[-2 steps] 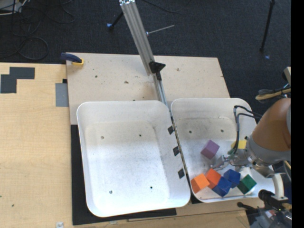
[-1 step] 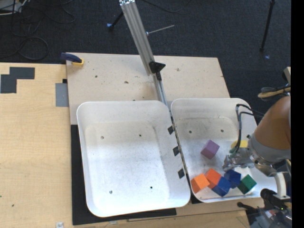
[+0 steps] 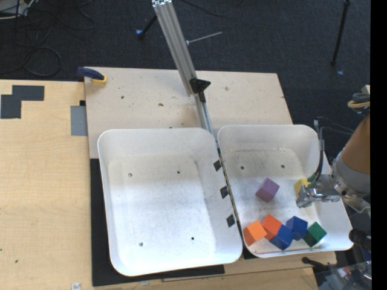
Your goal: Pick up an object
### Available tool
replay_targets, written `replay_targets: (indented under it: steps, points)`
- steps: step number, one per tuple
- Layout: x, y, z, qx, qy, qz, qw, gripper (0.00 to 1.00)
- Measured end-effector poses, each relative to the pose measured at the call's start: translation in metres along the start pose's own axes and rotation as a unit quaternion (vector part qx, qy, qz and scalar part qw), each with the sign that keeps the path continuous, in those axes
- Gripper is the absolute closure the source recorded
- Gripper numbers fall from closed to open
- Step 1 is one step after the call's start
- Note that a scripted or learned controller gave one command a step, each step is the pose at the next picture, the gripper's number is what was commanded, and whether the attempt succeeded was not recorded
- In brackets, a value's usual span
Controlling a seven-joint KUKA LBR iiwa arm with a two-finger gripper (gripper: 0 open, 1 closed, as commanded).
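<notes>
arm: grey kuka arm with an orange band enters from the right edge and reaches over the right-hand shallow white bin (image 3: 266,135).
gripper: metal two-finger gripper (image 3: 305,196) sits low over the right side of that bin, close to its right wall.
gripper state: cannot tell how it stands; the tip is small and partly blurred against the bin floor.
yellow object: small yellow block (image 3: 300,185) lies touching or just beside the gripper tip; whether it is gripped, nudged or merely behind the tip cannot be read.
purple cube: small purple cube (image 3: 267,190) lies alone near the middle of the right bin, apart from the gripper.
front cluster: orange cube (image 3: 254,232), red-orange cube (image 3: 271,225), two blue cubes (image 3: 296,225) (image 3: 282,238) and a green cube (image 3: 315,234) are bunched along the front wall of the right bin, touching one another.
left bin: left-hand shallow white bin (image 3: 115,156) sits beside the right one, with black clips along the shared rim.
bench: pale board under both bins, with a slanted aluminium post (image 3: 178,41) rising behind them.
done so far: the arm is down at object height next to a candidate, so the approach looks complete.
left to do: a confirmed grasp and a lift; nothing is visibly off the bin floor.
progress judgement: early to middle; at the grasp stage, outcome open.
risk: the yellow block is near the bin wall, so a side contact could push it away rather than capture it.
</notes>
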State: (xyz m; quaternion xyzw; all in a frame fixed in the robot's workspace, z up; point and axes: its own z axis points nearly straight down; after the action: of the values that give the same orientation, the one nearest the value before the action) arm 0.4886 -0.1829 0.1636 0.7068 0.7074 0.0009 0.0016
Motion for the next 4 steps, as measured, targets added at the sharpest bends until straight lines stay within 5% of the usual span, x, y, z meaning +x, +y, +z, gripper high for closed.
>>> replay_targets:
  steps: [1,4]
  points:
    - [-0.001,0.001,-0.042,0.001,0.000,0.000,1.0000,1.00]
    - [0.134,0.080,-0.032,0.003,0.002,-0.002,1.0000,1.00]
